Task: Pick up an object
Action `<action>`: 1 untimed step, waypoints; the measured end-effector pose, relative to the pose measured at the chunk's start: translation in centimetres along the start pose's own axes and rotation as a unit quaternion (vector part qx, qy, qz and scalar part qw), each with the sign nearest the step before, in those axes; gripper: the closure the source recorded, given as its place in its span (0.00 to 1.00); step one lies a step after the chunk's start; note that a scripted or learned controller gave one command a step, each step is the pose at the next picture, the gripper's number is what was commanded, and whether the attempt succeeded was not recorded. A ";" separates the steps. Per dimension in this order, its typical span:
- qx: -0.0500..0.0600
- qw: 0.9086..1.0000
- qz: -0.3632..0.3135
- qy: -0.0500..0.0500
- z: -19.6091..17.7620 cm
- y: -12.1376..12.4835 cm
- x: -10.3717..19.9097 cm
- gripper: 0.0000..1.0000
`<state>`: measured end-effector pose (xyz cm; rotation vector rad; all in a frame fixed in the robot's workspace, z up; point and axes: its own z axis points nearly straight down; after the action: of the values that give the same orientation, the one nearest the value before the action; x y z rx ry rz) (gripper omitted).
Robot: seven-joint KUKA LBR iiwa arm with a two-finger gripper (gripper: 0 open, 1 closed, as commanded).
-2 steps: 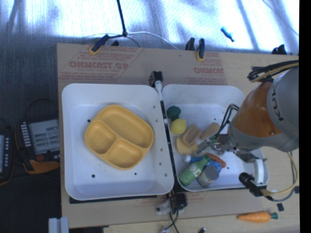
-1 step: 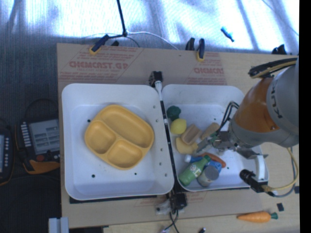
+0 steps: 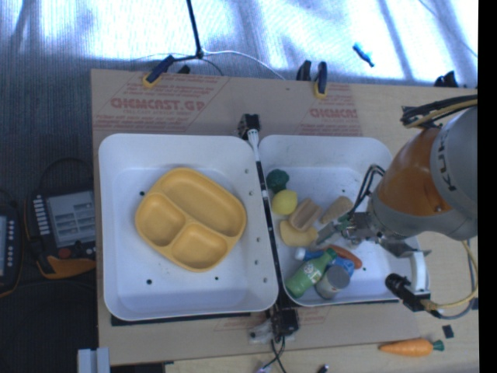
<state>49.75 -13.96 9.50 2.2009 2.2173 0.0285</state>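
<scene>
Camera view, looking down on both bins.

Objects, right bin (image 3: pixel 373 150): a cluster at the bin's left and near side. Dark green round item (image 3: pixel 277 179) by the dividing wall; yellow ball (image 3: pixel 284 202) just below it. Two tan bread-like pieces (image 3: pixel 304 211) (image 3: pixel 336 208), long axes slanting up to the right, with a pale yellow wedge (image 3: pixel 295 233) under the first. Green bottle (image 3: pixel 308 274), lying down, long axis running from lower left to upper right. Grey can (image 3: pixel 333 281) touching the bottle's right side. Orange-red piece (image 3: pixel 344 256) and a blue scrap (image 3: pixel 314 254) just above these.

Gripper (image 3: pixel 339 230): low over the cluster, beside the tan pieces; whether it is wide, narrow or holding anything cannot be told.

Left bin (image 3: pixel 116 208): one yellow three-compartment plate (image 3: pixel 190 218), turned at a slant.

Bench (image 3: pixel 233 99): toy carrot (image 3: pixel 411 348) near the front right corner, lying left to right.
</scene>
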 end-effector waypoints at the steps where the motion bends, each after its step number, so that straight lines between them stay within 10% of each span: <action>1: 0.006 1.000 0.003 -0.001 0.1 2.3 -1.0 0.00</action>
<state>52.06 -14.90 9.47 2.2129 2.2145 0.0127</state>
